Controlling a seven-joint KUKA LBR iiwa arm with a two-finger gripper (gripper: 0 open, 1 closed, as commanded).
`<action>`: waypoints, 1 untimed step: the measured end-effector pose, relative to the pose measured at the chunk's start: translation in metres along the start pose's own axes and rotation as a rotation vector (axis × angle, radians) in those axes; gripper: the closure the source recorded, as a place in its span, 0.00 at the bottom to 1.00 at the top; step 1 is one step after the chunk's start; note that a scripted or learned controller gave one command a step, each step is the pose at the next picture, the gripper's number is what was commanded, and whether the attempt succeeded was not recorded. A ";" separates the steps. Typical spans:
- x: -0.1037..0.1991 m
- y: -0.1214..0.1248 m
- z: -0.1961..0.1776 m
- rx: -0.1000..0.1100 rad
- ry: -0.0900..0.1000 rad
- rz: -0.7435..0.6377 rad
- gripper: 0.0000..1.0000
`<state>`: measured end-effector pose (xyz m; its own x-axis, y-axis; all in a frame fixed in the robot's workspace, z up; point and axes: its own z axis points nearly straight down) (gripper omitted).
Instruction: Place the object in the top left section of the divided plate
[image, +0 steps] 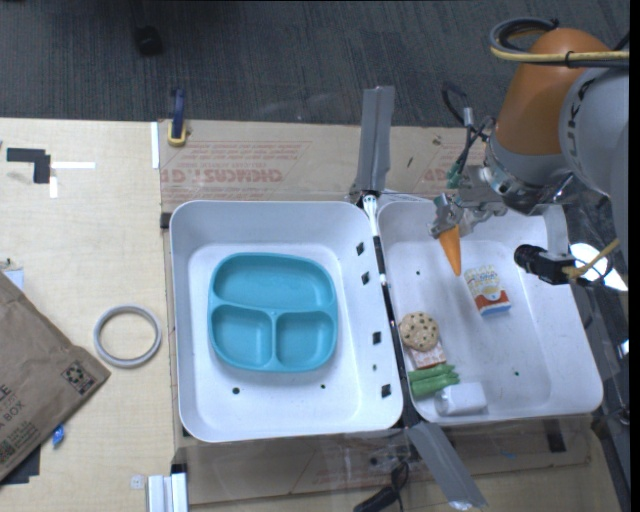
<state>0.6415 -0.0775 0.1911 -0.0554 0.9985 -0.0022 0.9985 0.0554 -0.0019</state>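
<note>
Cardboard sheeting covers the bench under two shallow white bins, with a roll of tape (127, 334) and a brown paper bag (35, 375) lying off to the left.

From the overhead camera, the left bin (190, 300) holds a teal divided plate (273, 311), its one long compartment along the far side and two smaller ones nearer the camera. The right bin (530, 370) holds a cookie (418, 327), a green vegetable piece (432, 381), a small white item (462, 400) and a little carton (489, 290). The gripper (453, 226) hangs over the far left part of that bin, and an orange toy carrot (452, 249) points down from it, its top between the fingers, so the jaws appear clamped on the carrot. Whether its tip touches the bin floor cannot be told.

The step in hand looks like carrying the carrot across. To do it well, the arm should lift the tip well above the raised rims between the bins, travel left, and centre over the far left part of the plate before lowering. Releasing low would stop the tapered carrot rolling over a divider.
</note>
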 end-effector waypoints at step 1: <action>0.114 -0.029 0.000 0.002 0.002 0.128 1.00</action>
<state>0.6064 0.0343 0.1910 0.0726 0.9974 -0.0008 0.9974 -0.0726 -0.0033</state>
